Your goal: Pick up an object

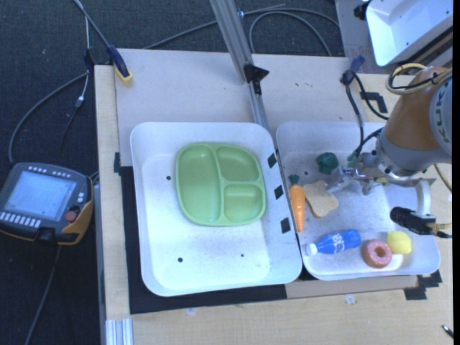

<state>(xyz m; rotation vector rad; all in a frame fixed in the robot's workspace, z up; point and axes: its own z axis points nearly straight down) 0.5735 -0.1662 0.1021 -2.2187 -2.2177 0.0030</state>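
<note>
The right white bin [431, 264] holds several toys. An orange carrot [297, 205] lies by its left wall, with a tan bread slice [321, 200] just right of it. A dark green piece [328, 162] sits near the back. Along the front lie a blue bottle [336, 241], a pink donut [376, 253] and a yellow lemon [399, 242]. My gripper [343, 180] is low in this bin, just right of the bread slice and below the green piece. Nothing is visibly held in it.
The left white bin [154, 264] bears a green divided plate [220, 184]. A metal post [237, 34] rises between the bins at the back. A black part [413, 220] juts from the arm over the right bin. A pendant [43, 203] lies off the bench at left.
</note>
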